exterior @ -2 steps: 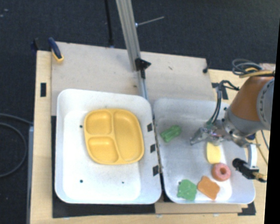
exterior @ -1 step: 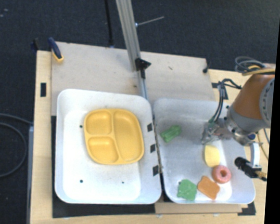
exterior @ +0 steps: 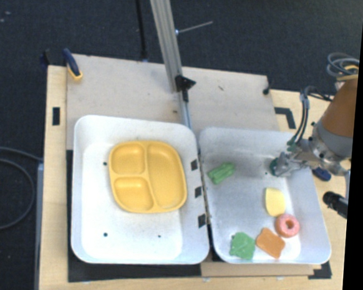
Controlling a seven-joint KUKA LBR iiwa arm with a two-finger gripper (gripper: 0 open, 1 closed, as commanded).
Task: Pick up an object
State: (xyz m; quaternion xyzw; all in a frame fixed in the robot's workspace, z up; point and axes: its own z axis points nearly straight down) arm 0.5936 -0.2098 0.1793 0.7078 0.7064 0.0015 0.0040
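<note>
Two white bins share the bench; gripper (finger state unreadable) hovers at the right bin's two o'clock, above yellow piece

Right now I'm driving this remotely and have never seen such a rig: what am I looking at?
One camera looks down at a slant on a bench with two white bins. The left bin holds a yellow divided plate. The right bin holds a green piece, a yellow piece, a pink ring, an orange piece and a green block. The grey and orange arm reaches in from the right; its gripper sits above the right bin's far side, nothing seen between its fingers.
</note>
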